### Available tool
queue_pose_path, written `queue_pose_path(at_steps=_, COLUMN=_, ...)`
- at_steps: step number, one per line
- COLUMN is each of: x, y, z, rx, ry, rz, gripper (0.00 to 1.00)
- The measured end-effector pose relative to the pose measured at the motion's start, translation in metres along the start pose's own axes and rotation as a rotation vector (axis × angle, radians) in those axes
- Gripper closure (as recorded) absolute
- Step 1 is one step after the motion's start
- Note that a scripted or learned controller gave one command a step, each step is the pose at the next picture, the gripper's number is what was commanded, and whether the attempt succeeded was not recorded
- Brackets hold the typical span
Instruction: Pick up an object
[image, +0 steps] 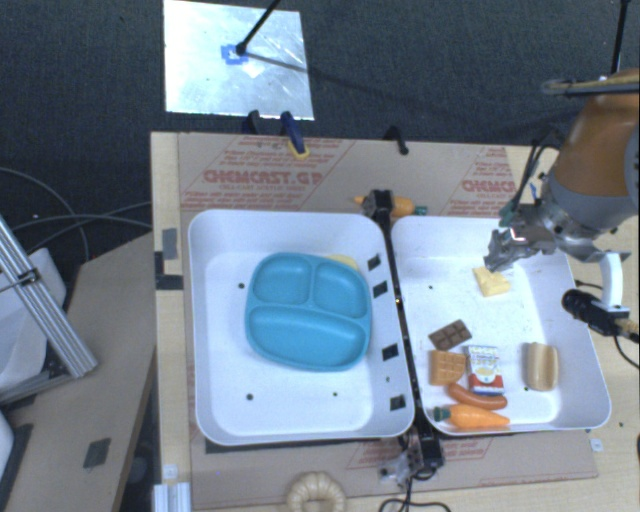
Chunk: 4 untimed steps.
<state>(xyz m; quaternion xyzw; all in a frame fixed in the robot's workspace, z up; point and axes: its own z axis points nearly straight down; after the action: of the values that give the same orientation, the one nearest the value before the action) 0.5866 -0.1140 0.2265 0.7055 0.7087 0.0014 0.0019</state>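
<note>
Leftmost of the two, the left bin (215, 330) carries a blue divided plate (308, 310), three compartments showing, with a sliver of something pale yellow (345, 261) peeking out from behind its far right rim; what that sliver is cannot be made out. A row of black clips runs along the seam between this bin and the right bin (570, 330).

Across the seam lie the toy foods. Nearest the seam, toward the near edge, are a brown chocolate bar (449, 334), an orange waffle-like cracker (446, 367) just below it, a small printed carton (484, 366) beside the cracker, a sausage (476, 396) under that, and a carrot (479, 420) against the near wall. Well apart to the right rests a hot-dog bun (540, 365). Up toward the far half sits a pale yellow cheese wedge (492, 282), on its own on the bin floor.

Directly above and touching or almost touching that wedge's far edge hangs the gripper (503, 250), with the orange-banded arm (600, 150) coming in from the right. How wide it stands cannot be told from this slant, and nothing is seen caught in it.

As a judgement, the pick is at the approach stage: the tool is placed at the cheese, the likely target, but every object rests flat in the bin. Closing, securing and lifting all remain.
</note>
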Motion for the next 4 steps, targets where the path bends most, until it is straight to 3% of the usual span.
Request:
queue_pose_path(at_steps=1, x=0.051, y=-0.012, z=-0.01, rx=0.002, ry=0.003, rz=-0.005, gripper=1.0)
queue_pose_path(at_steps=3, x=0.148, y=-0.053, z=0.005, rx=0.006, ry=0.003, rz=-0.004, gripper=1.0)
queue_pose_path(at_steps=4, x=0.207, y=-0.062, z=0.011, rx=0.005, ry=0.003, rz=-0.006, gripper=1.0)
